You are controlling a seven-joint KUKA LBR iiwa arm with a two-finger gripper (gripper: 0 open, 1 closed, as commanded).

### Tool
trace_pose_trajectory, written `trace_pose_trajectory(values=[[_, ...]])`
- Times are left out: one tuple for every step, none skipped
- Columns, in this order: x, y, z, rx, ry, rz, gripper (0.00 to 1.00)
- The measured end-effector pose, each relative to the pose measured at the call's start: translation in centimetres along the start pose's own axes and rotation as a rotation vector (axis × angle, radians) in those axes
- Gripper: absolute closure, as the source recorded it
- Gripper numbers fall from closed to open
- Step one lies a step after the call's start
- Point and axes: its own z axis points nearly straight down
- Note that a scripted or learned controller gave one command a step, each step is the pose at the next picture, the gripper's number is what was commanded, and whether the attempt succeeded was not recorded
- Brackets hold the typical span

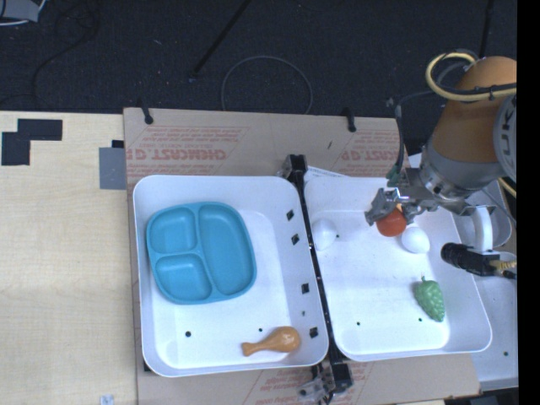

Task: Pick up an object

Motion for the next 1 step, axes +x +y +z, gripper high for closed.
trace_pose_trajectory(values=[[-0.15, 0.02, -2.64, 0.003, 0.001, 0.0, 1.0]])
